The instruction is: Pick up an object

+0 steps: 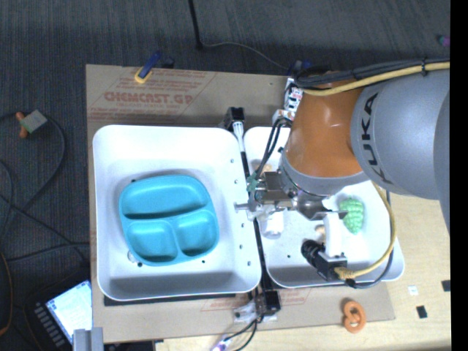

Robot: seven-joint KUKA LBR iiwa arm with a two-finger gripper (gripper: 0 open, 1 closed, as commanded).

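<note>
A light blue divided plate point(168, 216) lies in the left bin point(110, 152). In the right bin point(380, 269) a small green knobbly object point(352, 214) rests near the right wall. My gripper point(269, 209) hangs low over the right bin's left part, close to the wall between the bins, and the grey and orange wrist covers most of it. A small white piece point(273, 227) shows just below the gripper; I cannot tell whether it is a loose object or touches the gripper.
The arm covers much of the right bin's back and middle. On the bench in front of that bin lies a small orange ring-like thing point(354, 315). A blue and yellow clip point(148, 66) sits at the board's back left edge.
</note>
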